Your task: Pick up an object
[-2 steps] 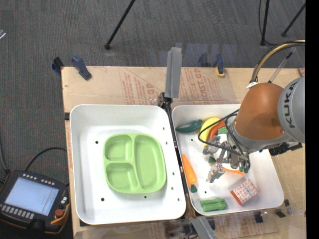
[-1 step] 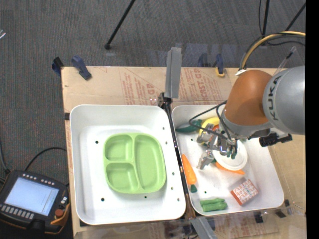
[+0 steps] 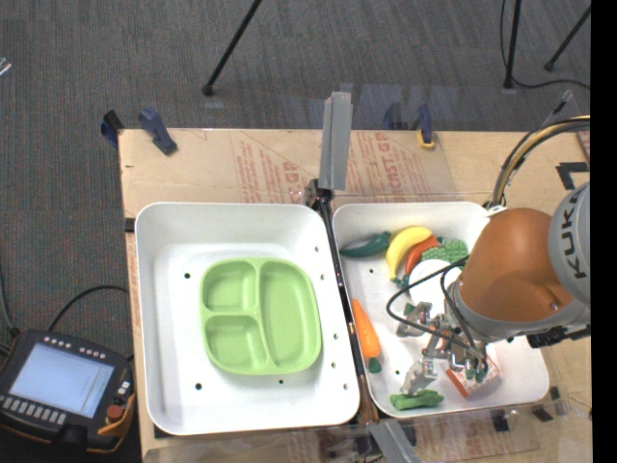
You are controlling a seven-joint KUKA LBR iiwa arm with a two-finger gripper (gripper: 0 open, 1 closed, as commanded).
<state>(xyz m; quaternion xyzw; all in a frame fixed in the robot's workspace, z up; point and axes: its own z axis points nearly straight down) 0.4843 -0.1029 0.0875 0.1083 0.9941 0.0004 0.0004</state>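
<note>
Right now the arm's orange band (image 3: pixel 516 263) hangs over the right bin (image 3: pixel 381 212), and the gripper (image 3: pixel 436 358) sits low near that bin's near edge, among cables and metal parts that make it hard to read; whether it is spread or pinched I cannot tell, and nothing shows as held. Just below it lies a small green piece (image 3: pixel 416 400), perhaps a pea pod or bean, flat on the bin floor, and just to the right is a red and white item (image 3: pixel 479 378), half hidden under the wrist. To the left, along the bin's wall, lies a carrot (image 3: pixel 364 332). Further back sit a banana (image 3: pixel 406 246), a dark green vegetable (image 3: pixel 365 247) and a leafy green piece (image 3: pixel 443 253), bunched together. The left bin (image 3: pixel 164 258) holds a green divided plate (image 3: pixel 260 314). To my eye the step in hand is settling on a target and closing on it. The green piece looks the likeliest, since it lies nearest; doing it well would mean centring over its narrow width, coming straight down until the tips bracket it, then lifting slowly, keeping clear of the bin's near wall and the red item beside it.
</note>
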